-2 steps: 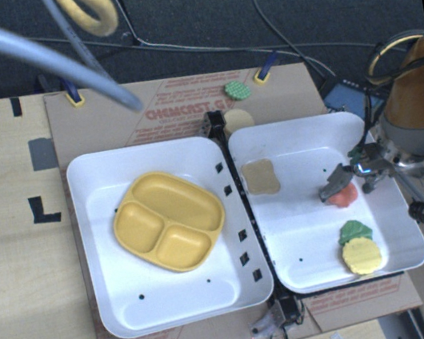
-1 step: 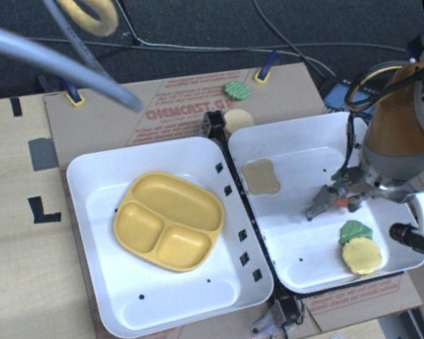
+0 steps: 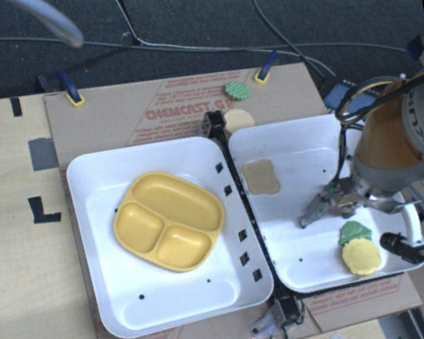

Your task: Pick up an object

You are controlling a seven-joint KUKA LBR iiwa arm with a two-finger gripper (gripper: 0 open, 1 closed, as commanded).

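Yellow toy (image 3: 363, 256) with green top lies at right bin's (image 3: 284, 140) near edge. Gripper (image 3: 317, 213) hangs just beside it, over bare floor; jaw state cannot be told. Nothing held.

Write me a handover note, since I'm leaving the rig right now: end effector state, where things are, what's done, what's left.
End effector: low in the right bin, nothing visibly between its fingers; open or shut unclear.
Yellow divided tray: left bin.
Tan flat piece: right bin, near the divider.
Yellow and green toy: right bin, front corner, beside the arm.
Done: nothing lifted yet.
Left: grasp and raise one object.
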